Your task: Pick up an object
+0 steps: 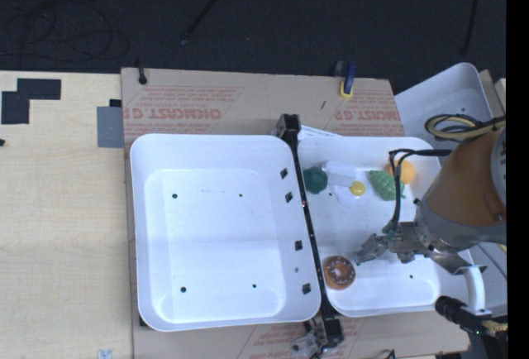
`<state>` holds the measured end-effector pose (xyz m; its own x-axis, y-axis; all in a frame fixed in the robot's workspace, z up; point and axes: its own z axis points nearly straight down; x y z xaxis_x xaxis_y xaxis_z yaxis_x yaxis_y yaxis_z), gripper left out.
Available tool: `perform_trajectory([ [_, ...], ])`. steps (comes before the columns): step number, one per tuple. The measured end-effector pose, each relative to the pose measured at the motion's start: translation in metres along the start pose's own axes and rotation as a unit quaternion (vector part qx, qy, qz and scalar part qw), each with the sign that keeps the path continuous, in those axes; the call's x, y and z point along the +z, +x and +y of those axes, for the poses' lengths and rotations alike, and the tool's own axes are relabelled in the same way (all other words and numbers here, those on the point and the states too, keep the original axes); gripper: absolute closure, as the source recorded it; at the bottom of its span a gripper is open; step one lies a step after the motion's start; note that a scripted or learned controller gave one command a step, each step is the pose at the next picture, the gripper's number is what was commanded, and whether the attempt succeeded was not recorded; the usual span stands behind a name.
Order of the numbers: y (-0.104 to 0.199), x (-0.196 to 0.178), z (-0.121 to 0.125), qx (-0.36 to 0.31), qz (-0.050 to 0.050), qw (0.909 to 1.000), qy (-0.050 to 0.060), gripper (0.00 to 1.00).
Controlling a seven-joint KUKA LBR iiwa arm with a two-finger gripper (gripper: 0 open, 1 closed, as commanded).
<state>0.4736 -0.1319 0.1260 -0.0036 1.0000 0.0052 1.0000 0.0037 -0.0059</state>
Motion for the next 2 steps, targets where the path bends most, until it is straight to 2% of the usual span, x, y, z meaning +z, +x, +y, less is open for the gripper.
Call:
perform_trajectory([
  [1,-0.082,0.040,0.001,0.003,-0.002,1.0000,-0.002,0.00],
  [2,-0.082,0.027,0.001,0.004,-0.002,1.0000,-0.003,1.00],
])
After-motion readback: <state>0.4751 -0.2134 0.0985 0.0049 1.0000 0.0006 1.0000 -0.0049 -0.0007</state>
